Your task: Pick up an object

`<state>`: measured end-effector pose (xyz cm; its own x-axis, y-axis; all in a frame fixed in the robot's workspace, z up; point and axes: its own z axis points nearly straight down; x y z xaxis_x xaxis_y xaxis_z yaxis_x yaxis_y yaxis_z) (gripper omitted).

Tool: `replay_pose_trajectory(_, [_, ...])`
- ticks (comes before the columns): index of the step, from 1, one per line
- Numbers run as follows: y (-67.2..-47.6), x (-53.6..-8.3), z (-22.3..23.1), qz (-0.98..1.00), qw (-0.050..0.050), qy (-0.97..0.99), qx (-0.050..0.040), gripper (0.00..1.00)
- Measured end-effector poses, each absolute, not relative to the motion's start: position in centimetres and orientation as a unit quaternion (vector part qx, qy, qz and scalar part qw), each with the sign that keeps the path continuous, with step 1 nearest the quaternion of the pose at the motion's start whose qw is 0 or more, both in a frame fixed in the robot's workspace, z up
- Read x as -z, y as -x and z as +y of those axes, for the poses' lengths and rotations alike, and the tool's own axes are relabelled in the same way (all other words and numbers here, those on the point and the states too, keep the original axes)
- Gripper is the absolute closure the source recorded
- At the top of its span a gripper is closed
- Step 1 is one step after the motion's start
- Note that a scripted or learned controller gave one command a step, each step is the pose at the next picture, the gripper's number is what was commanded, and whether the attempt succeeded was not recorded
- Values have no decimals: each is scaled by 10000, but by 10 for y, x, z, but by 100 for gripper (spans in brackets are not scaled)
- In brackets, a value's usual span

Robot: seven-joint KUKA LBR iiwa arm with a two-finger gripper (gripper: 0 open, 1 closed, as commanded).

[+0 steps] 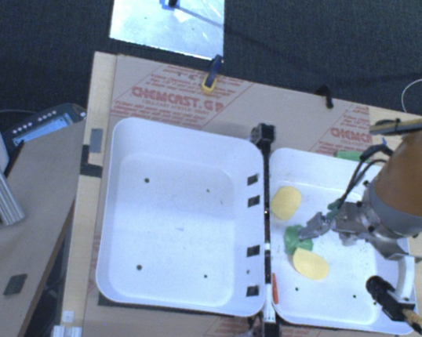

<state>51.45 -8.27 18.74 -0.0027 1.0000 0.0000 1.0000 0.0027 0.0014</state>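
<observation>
In the right bin (332,306) lie three small things: a yellow round piece (286,202) near the divider, a green object (293,239) below it, and a second yellow piece (311,264) just beneath the green one. My gripper (314,226) reaches in from the right and hangs low over the green object's upper right edge. Its grey fingers point down-left toward that object. How far apart they stand is not readable from this angle.
The left bin (180,214) is a bare white tray with a few dark dots. A black divider strip (262,211) with clips runs between the bins. The arm's orange and grey body (420,177) covers the right bin's far right part.
</observation>
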Motion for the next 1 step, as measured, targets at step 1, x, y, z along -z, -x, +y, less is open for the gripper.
replay_pose_trajectory(1, [-483, -83, -122, 7055, -34, -7087, 30, 0])
